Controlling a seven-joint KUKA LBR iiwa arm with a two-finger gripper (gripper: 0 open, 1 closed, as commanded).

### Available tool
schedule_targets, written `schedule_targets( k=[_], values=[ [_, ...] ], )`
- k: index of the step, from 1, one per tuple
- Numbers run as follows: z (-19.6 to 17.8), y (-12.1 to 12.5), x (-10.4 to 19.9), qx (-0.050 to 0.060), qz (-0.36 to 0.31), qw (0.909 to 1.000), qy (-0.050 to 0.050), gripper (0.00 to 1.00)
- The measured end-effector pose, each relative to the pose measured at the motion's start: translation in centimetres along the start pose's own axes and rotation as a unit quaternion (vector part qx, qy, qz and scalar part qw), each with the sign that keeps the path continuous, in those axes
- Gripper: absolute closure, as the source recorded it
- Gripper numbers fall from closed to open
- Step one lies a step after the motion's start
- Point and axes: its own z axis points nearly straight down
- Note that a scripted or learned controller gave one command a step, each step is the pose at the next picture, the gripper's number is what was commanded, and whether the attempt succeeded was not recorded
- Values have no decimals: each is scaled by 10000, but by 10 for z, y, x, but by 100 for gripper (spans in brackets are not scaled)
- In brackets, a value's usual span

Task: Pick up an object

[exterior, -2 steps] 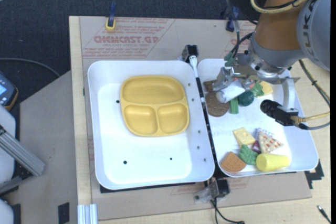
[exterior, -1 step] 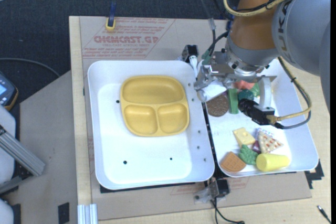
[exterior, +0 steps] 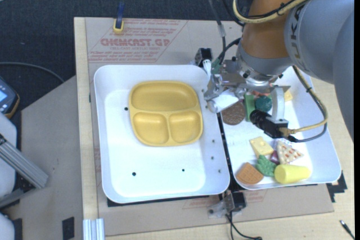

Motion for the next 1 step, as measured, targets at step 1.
schedule_targets(
  k=[1],
  values=[
    [7,15,4,-32,-1,10000,-6,100]
  ],
)
